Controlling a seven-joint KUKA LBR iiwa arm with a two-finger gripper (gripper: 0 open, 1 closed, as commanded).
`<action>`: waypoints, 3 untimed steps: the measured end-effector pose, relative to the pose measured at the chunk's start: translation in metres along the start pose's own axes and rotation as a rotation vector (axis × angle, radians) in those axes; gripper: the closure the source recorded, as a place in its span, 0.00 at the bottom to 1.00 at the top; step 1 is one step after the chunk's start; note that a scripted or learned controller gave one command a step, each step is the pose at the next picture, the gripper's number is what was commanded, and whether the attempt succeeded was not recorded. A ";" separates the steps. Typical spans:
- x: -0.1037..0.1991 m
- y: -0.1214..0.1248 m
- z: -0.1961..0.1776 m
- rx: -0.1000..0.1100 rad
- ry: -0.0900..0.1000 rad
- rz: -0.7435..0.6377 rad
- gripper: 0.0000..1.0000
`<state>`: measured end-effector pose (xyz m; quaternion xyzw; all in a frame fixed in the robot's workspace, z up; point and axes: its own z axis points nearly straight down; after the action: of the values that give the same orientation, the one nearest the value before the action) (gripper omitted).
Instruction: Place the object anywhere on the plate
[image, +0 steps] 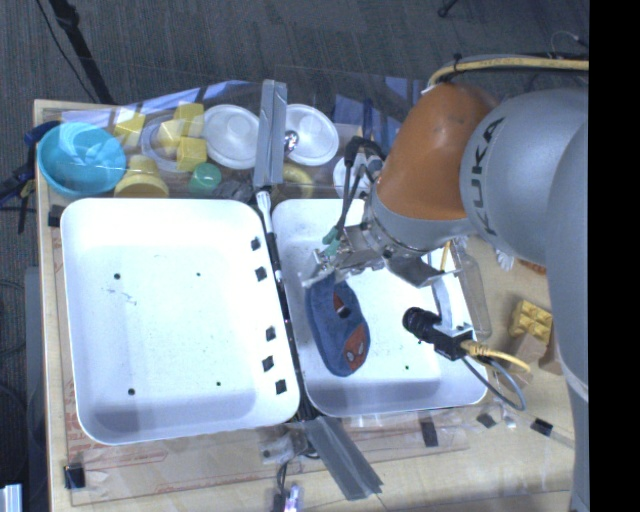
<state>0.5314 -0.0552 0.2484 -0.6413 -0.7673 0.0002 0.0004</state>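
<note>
Right of frame centre, over the right bin (400, 395), the grey arm (520, 170) reaches in, orange band above the wrist. Gripper (335, 262) sits at the upper end of a dark blue object (338, 330) with red-orange marking, lying flat on the bin floor; claw state: cannot tell. Left bin (160, 320) beside it. Upper left: cups and bowls (150, 150) behind the bins.

Left bin (150, 330) beside right bin (400, 395); slipper (340, 328) in right bin; cups (165, 140) behind left bin.
</note>
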 end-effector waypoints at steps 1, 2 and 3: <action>0.081 0.000 0.008 0.003 0.000 0.162 1.00; 0.117 0.116 0.039 0.005 -0.001 0.299 1.00; 0.061 0.119 0.040 0.000 0.003 0.344 1.00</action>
<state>0.6373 0.0260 0.2078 -0.7633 -0.6461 -0.0008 0.0014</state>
